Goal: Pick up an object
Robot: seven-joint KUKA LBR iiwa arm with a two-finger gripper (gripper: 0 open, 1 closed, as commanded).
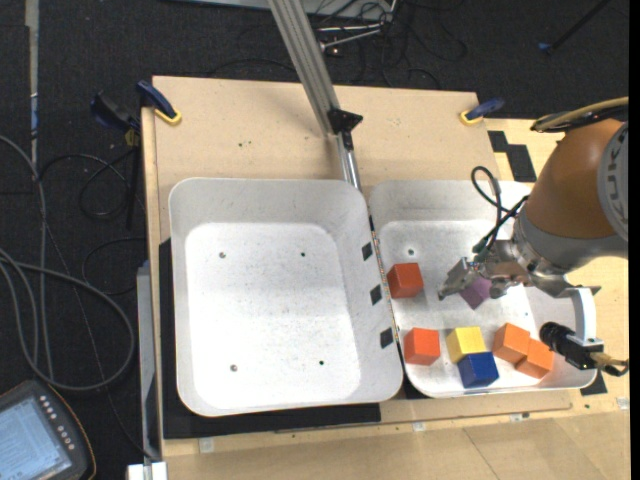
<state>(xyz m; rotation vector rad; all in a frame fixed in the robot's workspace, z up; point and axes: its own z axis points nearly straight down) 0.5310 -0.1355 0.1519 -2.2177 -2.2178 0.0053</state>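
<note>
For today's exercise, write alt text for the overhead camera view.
A robot arm's gripper hangs over the right bin, a purple block at its tip. Orange, yellow and blue blocks lie near the front edge; the left bin sits alongside.

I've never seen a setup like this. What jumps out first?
The big grey arm with the orange band reaches in from the right, its end effector low over a purple block in the right bin. Below it lie orange blocks, a yellow and a blue one.
</note>
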